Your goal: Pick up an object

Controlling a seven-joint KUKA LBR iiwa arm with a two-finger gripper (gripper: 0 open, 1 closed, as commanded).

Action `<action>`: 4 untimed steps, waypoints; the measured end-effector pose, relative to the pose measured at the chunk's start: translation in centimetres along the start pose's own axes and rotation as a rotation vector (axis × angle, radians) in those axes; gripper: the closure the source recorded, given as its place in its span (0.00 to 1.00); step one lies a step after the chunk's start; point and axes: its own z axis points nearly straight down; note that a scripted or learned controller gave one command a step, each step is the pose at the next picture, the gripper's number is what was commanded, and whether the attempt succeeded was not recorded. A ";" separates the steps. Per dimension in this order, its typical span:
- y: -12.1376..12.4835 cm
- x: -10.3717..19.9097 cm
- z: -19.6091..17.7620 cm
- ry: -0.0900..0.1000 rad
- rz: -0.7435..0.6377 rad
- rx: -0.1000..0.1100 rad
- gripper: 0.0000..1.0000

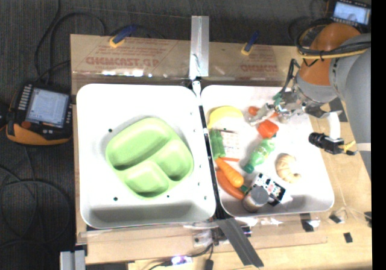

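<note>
While two white bins (84,142) are seen on the worktop, one green tray (149,155) lies in the left. Two carrots (229,173) lie in the right; the pincer's (270,112) state cannot be told.

Divided tray (149,155) in the left bin (90,202); carrot (229,172), croissant (287,166) and bottle (259,154) in the right bin (319,193).

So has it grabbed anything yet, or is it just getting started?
Nothing looks picked up yet. The gripper is low in the right bin, near its far edge, right by a small red object. I can't tell if it has hold of anything. The actual grasp and lift are left.
</note>
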 end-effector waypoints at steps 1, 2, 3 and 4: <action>1.8 0.3 0.0 0.000 -0.066 0.009 0.00; 2.0 0.2 -1.0 -0.007 -0.068 0.003 1.00; 2.5 5.7 -9.8 -0.003 0.349 0.006 1.00; -2.2 12.1 -12.1 -0.001 0.657 0.009 1.00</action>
